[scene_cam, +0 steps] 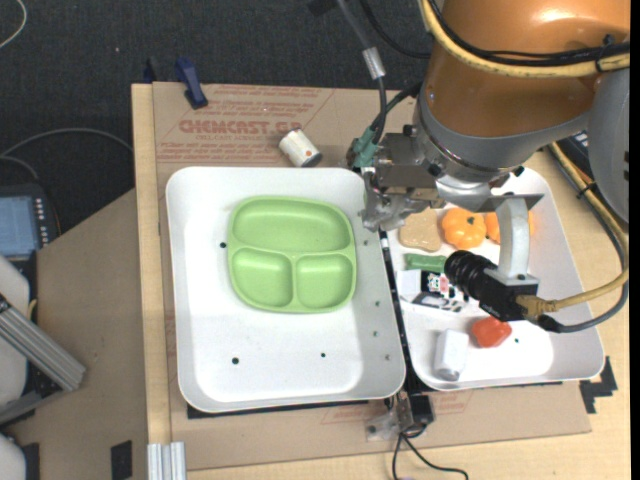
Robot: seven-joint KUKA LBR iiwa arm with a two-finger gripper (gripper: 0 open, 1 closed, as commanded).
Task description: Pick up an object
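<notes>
Cardboard (pixel 240 118) underlies two white bins (pixel 200 348) on dark carpet (pixel 70 58); hand (pixel 385 203) grip cannot be told.

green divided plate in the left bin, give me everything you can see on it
The green plate is a pale, matte, plastic-looking tray with rounded corners and three compartments: one wide one across the far side, two smaller ones side by side on the near side. All three hold nothing. It lies flat, right side up, in the far half of the left bin, slightly rotated against the bin's edges. Nothing touches it but the bin floor; the arm is over the right bin.
</notes>
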